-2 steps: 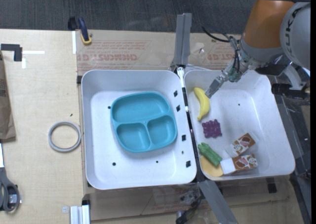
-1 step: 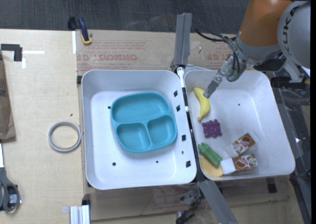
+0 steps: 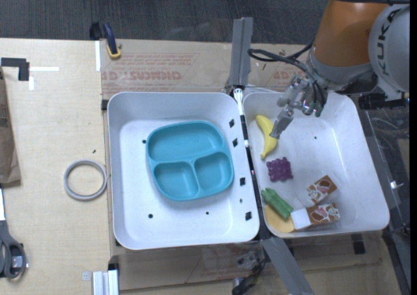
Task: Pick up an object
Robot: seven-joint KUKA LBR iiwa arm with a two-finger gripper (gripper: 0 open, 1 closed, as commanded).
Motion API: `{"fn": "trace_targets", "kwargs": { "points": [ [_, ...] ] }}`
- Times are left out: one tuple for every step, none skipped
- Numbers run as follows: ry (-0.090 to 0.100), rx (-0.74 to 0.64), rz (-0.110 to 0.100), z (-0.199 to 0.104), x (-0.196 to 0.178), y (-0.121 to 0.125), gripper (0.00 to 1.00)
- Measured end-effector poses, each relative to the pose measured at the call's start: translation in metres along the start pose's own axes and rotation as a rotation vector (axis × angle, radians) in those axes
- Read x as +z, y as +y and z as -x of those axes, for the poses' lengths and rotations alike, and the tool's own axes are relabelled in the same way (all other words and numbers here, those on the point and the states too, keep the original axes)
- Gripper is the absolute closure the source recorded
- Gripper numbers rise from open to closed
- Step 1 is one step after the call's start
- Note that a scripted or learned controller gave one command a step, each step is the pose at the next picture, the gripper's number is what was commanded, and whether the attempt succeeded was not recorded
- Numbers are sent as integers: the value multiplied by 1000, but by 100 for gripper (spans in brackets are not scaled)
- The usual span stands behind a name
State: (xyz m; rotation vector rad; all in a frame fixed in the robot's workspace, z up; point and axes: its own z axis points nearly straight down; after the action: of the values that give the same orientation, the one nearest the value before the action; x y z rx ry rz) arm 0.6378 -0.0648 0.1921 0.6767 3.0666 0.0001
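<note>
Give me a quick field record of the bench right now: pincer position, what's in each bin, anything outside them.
pincer: over right bin, beside the banana
right bin contents: banana, purple grapes, green vegetable, two small cartons
left bin: blue divided tray
outside bins: tape ring, scissors

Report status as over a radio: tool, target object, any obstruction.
Tool low in the right bin, tip beside the banana, nothing seen held. Grapes and cucumber lie apart, nearer the front. Nothing blocking the banana.
</note>
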Motion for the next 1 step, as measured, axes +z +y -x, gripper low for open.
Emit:
{"fn": "trace_targets", "kwargs": {
  "points": [
    [1, 548, -2, -11, 1, -1, 0]
  ]
}}
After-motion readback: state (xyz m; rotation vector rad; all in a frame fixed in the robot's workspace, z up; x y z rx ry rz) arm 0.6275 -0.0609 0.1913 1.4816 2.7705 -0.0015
